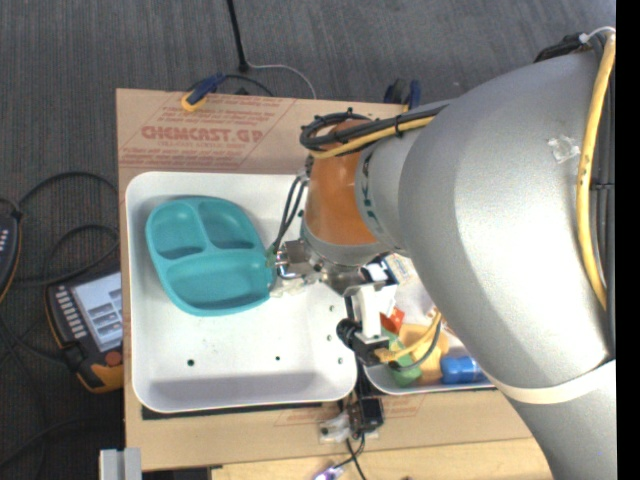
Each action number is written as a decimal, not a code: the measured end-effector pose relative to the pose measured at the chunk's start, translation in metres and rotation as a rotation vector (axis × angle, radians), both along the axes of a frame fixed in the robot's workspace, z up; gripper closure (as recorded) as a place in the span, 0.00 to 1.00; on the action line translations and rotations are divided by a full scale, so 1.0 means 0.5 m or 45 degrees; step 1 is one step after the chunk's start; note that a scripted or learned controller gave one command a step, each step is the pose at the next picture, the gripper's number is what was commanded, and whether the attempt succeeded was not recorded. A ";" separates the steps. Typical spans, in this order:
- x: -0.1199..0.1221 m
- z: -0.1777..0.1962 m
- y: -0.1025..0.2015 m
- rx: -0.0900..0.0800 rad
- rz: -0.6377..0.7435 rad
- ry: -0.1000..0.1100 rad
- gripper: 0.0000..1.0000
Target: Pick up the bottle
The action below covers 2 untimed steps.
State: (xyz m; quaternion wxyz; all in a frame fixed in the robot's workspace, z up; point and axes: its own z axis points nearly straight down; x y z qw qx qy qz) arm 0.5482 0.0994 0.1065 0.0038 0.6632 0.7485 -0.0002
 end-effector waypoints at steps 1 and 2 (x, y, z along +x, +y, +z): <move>-0.103 0.155 -0.127 0.005 0.280 0.010 1.00; -0.130 0.155 -0.029 0.006 0.115 0.010 1.00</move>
